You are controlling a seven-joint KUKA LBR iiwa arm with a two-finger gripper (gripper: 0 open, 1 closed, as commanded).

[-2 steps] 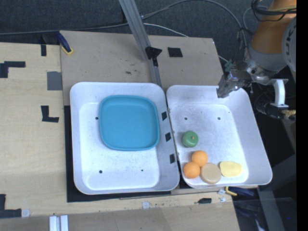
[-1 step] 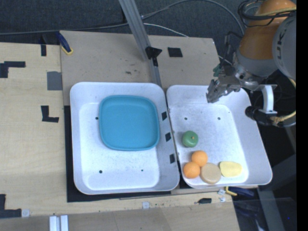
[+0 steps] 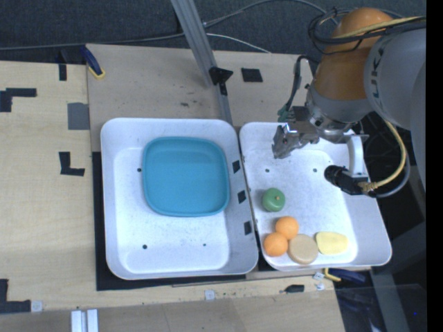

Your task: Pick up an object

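— Where are you hanging right now?

— I'm hovering my gripper point(image 3: 284, 146) over the far end of the right bin point(image 3: 367, 220), near its rim beside the left bin point(image 3: 124, 254), which is carrying a blue plate point(image 3: 185, 176).

— And what are you going for?

— The nearest piece is the green fruit point(image 3: 273, 199), lying toward six o'clock from me, a touch to five, and apart from my tips. Past it, along the same line, two orange fruits point(image 3: 281, 236) are sitting touching each other, with a tan round disc point(image 3: 302, 249) and a yellow piece point(image 3: 331, 242) at the bin's near edge.

— Any long axis to line up with?

— The green one is looking round to me, so I'm judging that no turn is needed, only a move toward six and then down.

— Are your jaws apart?

— I cannot tell; the tips are reading as one dark grey cluster, and my own wrist is covering the far corner of the bin.
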